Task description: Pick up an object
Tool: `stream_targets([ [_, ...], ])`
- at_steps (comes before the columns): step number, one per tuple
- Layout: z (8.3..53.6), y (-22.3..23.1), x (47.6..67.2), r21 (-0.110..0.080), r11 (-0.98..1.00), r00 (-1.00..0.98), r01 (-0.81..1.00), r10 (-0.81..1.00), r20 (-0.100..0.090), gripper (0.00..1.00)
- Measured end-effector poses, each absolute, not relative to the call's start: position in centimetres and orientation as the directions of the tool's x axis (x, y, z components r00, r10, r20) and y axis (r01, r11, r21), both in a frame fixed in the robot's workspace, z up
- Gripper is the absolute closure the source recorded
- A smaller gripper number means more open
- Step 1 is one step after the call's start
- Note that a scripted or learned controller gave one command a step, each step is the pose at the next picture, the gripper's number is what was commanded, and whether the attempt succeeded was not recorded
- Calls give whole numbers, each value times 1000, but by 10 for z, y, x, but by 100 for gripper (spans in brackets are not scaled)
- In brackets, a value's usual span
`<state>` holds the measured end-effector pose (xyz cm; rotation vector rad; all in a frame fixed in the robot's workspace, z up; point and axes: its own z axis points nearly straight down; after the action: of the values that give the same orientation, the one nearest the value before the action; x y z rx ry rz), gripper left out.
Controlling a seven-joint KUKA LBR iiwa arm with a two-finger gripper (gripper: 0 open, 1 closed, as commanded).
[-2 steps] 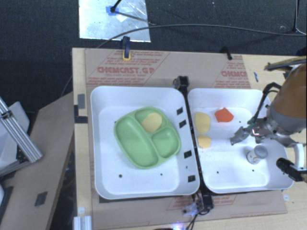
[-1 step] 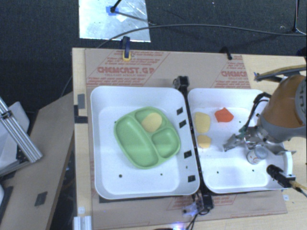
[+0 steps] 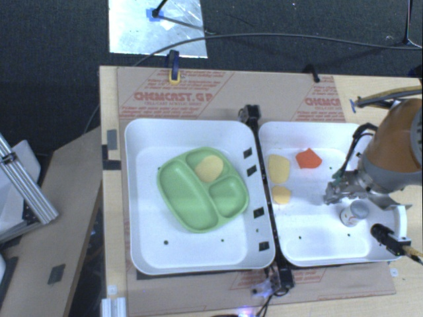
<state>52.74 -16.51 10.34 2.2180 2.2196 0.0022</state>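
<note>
A green tray with three compartments lies in the left bin, a yellow piece in its one o'clock compartment. A blue-and-yellow clamp sits at twelve o'clock on the bench.

A divided plate lies in the left bin; three small pieces lie in the right bin.

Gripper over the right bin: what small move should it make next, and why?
Probably a short shift toward the bin's left side, then a descent. The gripper sits over bare floor of the right bin with nothing seen between its fingers; the small yellow piece lies just to its left, the orange piece farther up.
</note>
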Motion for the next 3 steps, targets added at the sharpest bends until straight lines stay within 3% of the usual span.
stream_targets([
  [2, 218, -170, 542, 8, 5, -5, 1000, 1000, -3, 100],
  [3, 215, -170, 543, 3, 6, -6, 1000, 1000, -1, 100],
])
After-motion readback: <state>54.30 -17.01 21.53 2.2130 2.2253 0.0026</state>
